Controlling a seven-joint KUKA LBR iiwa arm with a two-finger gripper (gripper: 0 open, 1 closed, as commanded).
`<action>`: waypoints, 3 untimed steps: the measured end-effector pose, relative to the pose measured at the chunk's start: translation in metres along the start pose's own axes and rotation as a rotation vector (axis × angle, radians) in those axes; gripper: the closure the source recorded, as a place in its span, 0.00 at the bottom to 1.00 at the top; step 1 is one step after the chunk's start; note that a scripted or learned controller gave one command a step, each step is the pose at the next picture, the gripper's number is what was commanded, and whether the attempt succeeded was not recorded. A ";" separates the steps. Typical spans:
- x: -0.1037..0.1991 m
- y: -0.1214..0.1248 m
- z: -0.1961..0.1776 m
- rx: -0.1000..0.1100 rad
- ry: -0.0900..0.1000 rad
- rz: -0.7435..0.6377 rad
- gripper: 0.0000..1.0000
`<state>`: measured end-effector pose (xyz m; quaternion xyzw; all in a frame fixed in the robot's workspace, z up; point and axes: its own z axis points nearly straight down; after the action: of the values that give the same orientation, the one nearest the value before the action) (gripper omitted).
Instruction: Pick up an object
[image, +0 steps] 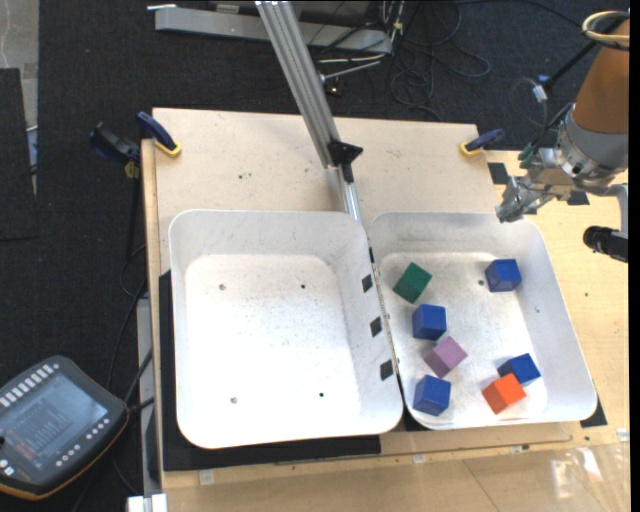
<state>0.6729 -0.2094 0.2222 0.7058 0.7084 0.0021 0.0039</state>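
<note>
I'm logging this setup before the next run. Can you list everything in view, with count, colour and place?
Bins: 2, white, side by side on the bench; left bin, right bin.
Blue cubes: 4, in the right bin: far right, centre, near left, near right.
Green cube: 1, right bin, far left.
Purple cube: 1, right bin, middle.
Orange cube: 1, right bin, near right, beside a blue cube.
Clamps: 2, blue and yellow, at the bench's far corners.
Pendant: 1, grey, lower left on the floor.
Metal pole: 1, silver, slanting over the bench.
Gripper: 1, grey, above the right bin's far right corner.
</note>
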 end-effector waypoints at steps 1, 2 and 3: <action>0.000 0.002 -0.055 0.000 -0.001 0.001 1.00; 0.049 -0.019 -0.040 0.011 0.004 -0.002 1.00; 0.093 -0.036 -0.044 0.010 0.004 -0.003 1.00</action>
<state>0.6366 -0.1169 0.2654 0.7047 0.7095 0.0001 -0.0010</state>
